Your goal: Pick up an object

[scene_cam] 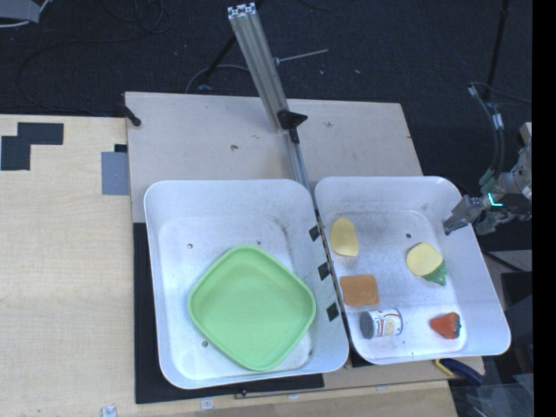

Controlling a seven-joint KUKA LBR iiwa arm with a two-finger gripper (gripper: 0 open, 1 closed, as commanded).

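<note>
**Inspector:** State the tool's position.

**Assistant:** The tool (458,219) sits at the right of the frame, over the upper right rim of the right bin (473,337). Whether it is spread or pressed together I cannot tell — the tip is dark and small at this angle. Nothing is visible pinched in it.

**Inspector:** Contents of that bin?

**Assistant:** Five items. A yellow piece with a green edge (425,261) at right centre; a pale yellow piece (345,236) at the upper left; an orange-brown square block (360,290) below that; a small can (381,323) on its side at bottom centre; a red strawberry-like piece (446,325) at lower right. All lie apart from one another.

**Inspector:** And the other bin?

**Assistant:** The left bin (165,233) carries a green square plate (252,307), lying flat.

**Inspector:** Which object is the likely target?

**Assistant:** By judgement, the yellow piece with the green edge — it lies nearest, down and to the left of the tool. The rest are well apart from it. The can's long axis runs roughly left to right, should that be chosen instead.

**Inspector:** Progress?

**Assistant:** No pick made yet; every item rests on a bin floor on the surface (347,137).
</note>
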